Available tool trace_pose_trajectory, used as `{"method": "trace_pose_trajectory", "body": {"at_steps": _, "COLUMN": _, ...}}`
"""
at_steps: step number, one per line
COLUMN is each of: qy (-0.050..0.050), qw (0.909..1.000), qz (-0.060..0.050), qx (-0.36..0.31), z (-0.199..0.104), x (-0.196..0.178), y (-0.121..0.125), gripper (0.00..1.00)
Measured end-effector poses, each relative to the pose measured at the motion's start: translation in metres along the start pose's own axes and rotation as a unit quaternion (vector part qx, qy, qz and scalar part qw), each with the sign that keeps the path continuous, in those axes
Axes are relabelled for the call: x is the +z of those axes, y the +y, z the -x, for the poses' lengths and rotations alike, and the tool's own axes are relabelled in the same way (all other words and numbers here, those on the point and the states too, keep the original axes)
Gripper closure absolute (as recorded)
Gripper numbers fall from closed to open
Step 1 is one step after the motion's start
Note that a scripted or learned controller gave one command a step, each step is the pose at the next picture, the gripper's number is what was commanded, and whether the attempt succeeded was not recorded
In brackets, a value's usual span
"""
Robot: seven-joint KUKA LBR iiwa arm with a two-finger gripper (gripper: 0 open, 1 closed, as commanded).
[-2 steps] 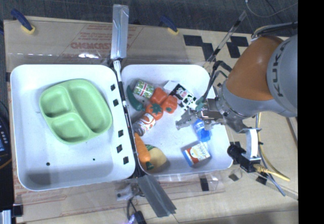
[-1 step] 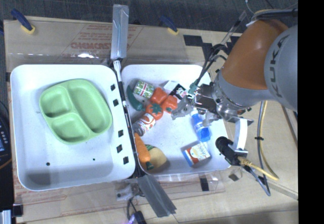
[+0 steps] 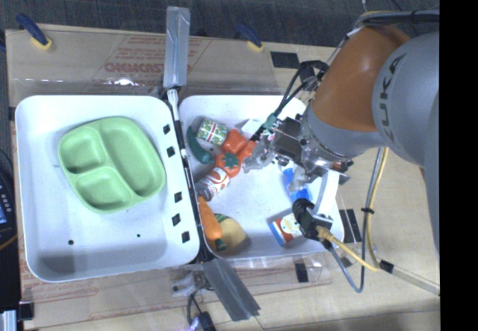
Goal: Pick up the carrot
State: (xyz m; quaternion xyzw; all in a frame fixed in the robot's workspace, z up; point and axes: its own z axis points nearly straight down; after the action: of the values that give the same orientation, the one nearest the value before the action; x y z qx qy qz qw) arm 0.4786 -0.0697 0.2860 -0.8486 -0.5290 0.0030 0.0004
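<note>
1. The carrot (image 3: 210, 222) lies in the right bin (image 3: 261, 107), at its near left corner, along the wall between the two bins and touching a yellowish round fruit (image 3: 232, 233).
2. The hand (image 3: 258, 150) is low over the middle of the right bin, just beside an orange-red toy (image 3: 234, 144) — well apart from the carrot. I cannot tell if it is apart or together.
3. Near it are a green can (image 3: 209, 132), a striped can (image 3: 214, 183), a blue item (image 3: 296, 186) and a small carton (image 3: 284, 229).
4. The left bin (image 3: 37, 195) holds a green divided plate (image 3: 110, 163).
</note>
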Motion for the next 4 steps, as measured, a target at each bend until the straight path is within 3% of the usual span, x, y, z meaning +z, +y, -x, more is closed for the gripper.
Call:
{"method": "trace_pose_trajectory", "body": {"at_steps": 1, "qy": 0.0, "qw": 0.9755, "qz": -0.001, "qx": 0.22, "z": -0.001, "x": -0.018, "y": 0.02, "gripper": 0.0}}
{"method": "trace_pose_trajectory", "body": {"at_steps": 2, "qy": 0.0, "qw": 0.9425, "qz": -0.004, "qx": 0.334, "z": 0.055, "x": 0.016, "y": 0.026, "gripper": 0.0}}
{"method": "trace_pose_trajectory", "body": {"at_steps": 3, "qy": 0.001, "qw": 0.8995, "qz": 0.0, "qx": 0.437, "z": -0.005, "x": -0.083, "y": 0.0, "gripper": 0.0}}
{"method": "trace_pose_trajectory", "body": {"at_steps": 4, "qy": -0.001, "qw": 0.8986, "qz": -0.002, "qx": 0.439, "z": 0.016, "x": -0.072, "y": 0.089, "gripper": 0.0}}
